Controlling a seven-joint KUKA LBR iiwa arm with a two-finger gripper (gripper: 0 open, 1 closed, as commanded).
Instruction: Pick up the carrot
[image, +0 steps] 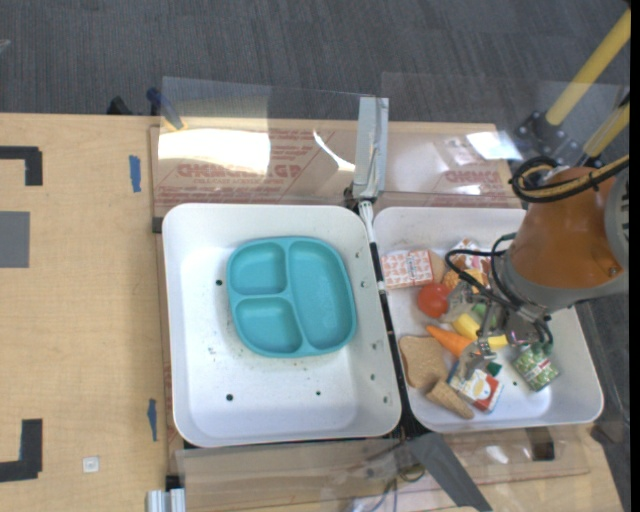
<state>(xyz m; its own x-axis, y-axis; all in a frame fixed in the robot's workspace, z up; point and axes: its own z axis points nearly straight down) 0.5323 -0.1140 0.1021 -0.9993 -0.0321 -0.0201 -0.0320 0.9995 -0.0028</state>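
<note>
The carrot (449, 339) lies in the right bin (585, 385), wedged among a tomato (434, 298), bread (422, 362) and a small carton (477, 384). The gripper (487, 338) hangs just beside it, but I cannot tell how its jaws stand. In such a crowd, the likely failure is closing on a neighbour, or nudging the carrot aside.

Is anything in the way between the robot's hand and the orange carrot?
Nothing sits between them: the gripper hangs right beside the carrot in the right bin. But a tomato and bread crowd closely around it.
</note>
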